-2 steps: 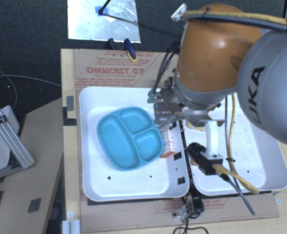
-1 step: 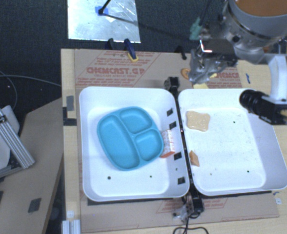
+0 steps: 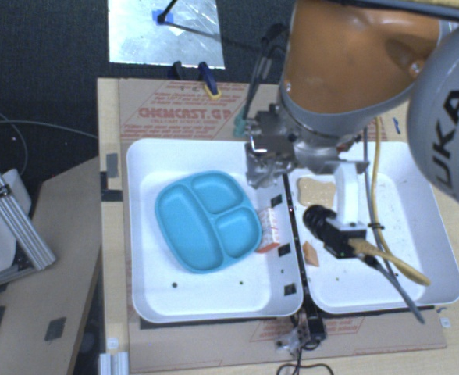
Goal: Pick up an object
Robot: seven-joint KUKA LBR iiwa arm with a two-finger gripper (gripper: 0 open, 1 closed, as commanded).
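Arm (image 3: 370, 53), one, grey and orange, across upper right of frame. Bins: two, white, side by side; left bin (image 3: 147, 287), right bin (image 3: 432, 241). Plate (image 3: 206, 221), one, blue, three compartments, flat in left bin at centre. Gripper (image 3: 262, 180), one, over the seam between bins, just right of plate; open or closed, cannot tell. Packet (image 3: 270, 229), one, small, touching plate's right edge.
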